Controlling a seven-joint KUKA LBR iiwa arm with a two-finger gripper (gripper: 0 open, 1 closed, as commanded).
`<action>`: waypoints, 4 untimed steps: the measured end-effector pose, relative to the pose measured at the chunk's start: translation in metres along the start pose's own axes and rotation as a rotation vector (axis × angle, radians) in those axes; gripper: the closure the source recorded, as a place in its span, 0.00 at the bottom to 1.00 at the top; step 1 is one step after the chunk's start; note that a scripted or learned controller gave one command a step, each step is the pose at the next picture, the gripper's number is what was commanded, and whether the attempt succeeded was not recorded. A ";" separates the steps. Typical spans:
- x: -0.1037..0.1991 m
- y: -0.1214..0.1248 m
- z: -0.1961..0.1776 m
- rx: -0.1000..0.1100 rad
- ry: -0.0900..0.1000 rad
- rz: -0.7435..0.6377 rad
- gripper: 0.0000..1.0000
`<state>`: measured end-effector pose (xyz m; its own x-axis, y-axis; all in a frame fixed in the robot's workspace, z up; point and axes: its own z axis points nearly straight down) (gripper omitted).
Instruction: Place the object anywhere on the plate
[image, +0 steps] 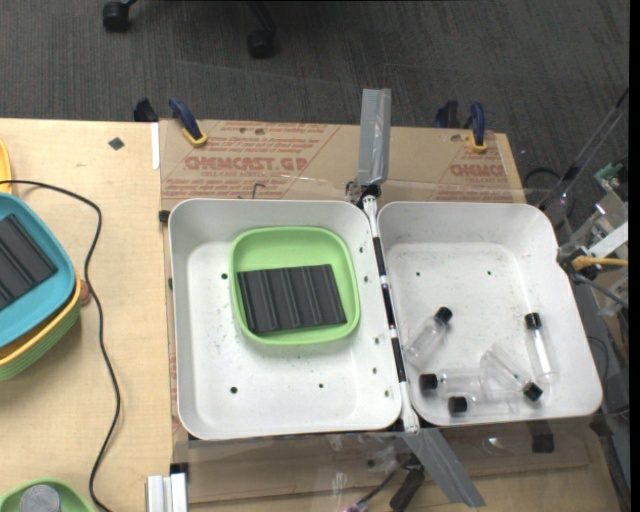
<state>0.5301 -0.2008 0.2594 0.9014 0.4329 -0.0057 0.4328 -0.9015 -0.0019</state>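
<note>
Two bins: left bin bears the target, right bin the supply.
Plate: green, dark ridged insert, awaiting an object.
Vials: clear, black-capped, lying loose, unpicked.
Fingers: state cannot be told.

Teal tray, black cable

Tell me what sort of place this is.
Probably a robotics lab or test bench, not a home. Two shallow white bins sit side by side on cardboard held by clamps; one holds a green plate, the other clear vials with black caps.
</note>
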 end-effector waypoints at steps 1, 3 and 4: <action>-0.018 0.015 -0.007 0.000 0.000 0.085 0.00; -0.039 0.005 -0.012 0.001 0.000 0.238 0.00; -0.057 -0.004 -0.020 0.002 0.001 0.247 0.00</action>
<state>0.4775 -0.2217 0.2802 0.9800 0.1989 -0.0053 0.1989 -0.9800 -0.0022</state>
